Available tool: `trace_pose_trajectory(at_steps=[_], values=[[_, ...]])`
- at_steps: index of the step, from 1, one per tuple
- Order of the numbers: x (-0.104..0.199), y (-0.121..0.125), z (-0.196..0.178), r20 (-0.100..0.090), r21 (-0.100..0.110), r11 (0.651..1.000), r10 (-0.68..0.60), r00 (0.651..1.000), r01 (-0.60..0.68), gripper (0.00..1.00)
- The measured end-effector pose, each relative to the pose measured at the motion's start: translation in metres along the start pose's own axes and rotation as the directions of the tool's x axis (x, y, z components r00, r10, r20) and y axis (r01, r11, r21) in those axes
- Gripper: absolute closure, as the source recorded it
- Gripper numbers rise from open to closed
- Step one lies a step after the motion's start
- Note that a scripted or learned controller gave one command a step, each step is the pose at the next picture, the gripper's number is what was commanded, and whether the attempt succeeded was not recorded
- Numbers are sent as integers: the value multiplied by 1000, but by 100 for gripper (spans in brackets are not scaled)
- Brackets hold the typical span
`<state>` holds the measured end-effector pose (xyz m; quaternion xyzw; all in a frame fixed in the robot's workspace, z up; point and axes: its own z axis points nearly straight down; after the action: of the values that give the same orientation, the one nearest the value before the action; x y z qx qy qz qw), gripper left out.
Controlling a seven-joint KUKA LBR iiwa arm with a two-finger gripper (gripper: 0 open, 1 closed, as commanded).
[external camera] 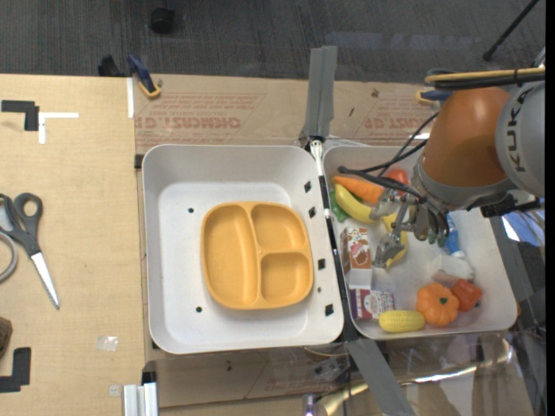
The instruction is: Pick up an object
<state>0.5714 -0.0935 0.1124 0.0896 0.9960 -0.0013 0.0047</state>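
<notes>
Your arm reached in from three o'clock, its orange band hanging over the upper part of the right bin. The gripper sat low over the middle of that bin, pointing toward nine o'clock, among the toys. Whether it was clenched, released or grasping anything you could not tell from this angle; the metal parts and a yellow piece blurred together there.

The things to pick from all lay in the right bin. At the gripper's eleven o'clock, a yellow banana lay against an orange carrot, both near the bin's left wall. At its seven o'clock, two flat printed packets lay one below the other along that wall. At the bin's six o'clock edge, a yellow corn cob lay just beside a small orange pumpkin, with a red-orange piece touching the pumpkin at its two o'clock. A white object rested just above them, and something blue showed beside the gripper at its three o'clock.

The left bin held a yellow divided plate at its centre, three compartments showing. Well apart, at the bench's nine o'clock side, a pair of scissors lay on the wood.
</notes>
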Motion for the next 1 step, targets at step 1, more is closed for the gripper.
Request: trace_pose_trajectory(at_steps=[1], values=[[33,-21,20,-7,-1,996,85,996,-85,0]])
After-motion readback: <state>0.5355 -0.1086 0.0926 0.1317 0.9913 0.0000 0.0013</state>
